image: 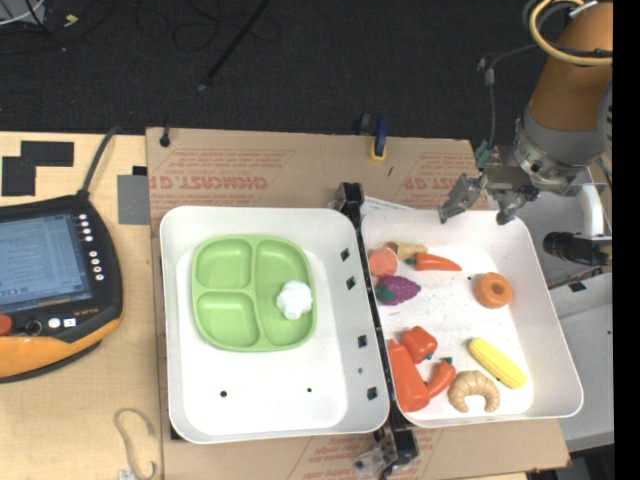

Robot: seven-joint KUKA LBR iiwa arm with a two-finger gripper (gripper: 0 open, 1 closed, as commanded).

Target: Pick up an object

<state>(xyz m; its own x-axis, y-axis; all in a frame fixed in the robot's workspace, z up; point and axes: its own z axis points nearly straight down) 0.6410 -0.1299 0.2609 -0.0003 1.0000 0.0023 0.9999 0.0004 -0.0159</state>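
Camera view from above is showing me hanging over the far right corner of the right bin (545, 298), my gripper (484, 200) sitting just past the bin's back rim with nothing between its fingers. I am reading my jaws as spread apart: 2 dark fingers are splaying out to either side with clear space between them, which suits an approach before any grasp.

Taking the right bin as my landmark, every candidate is lying inside it, and I am judging that they are scattered loosely so that each can be reached singly. Nearest to me is the orange doughnut (493, 290), resting toward the bin's right side, well below my jaws in the picture and apart from its neighbours. A small carrot (435, 262) is lying near the bin's back edge, toward its left, with a pink piece (382, 261) and a purple piece (398, 289) beside it. Toward the bin's front, a yellow corn cob (496, 362) is lying just beside a croissant (474, 391), and red and orange pieces (415, 368) are crowding the front left corner.

Left of the right bin, across the divider, the other bin (190, 388) is holding a green tray (250, 294) with a white lump (294, 299) in one compartment.

I am judging the doughnut the easiest pick, since it is lying isolated; nothing is touching my jaws yet
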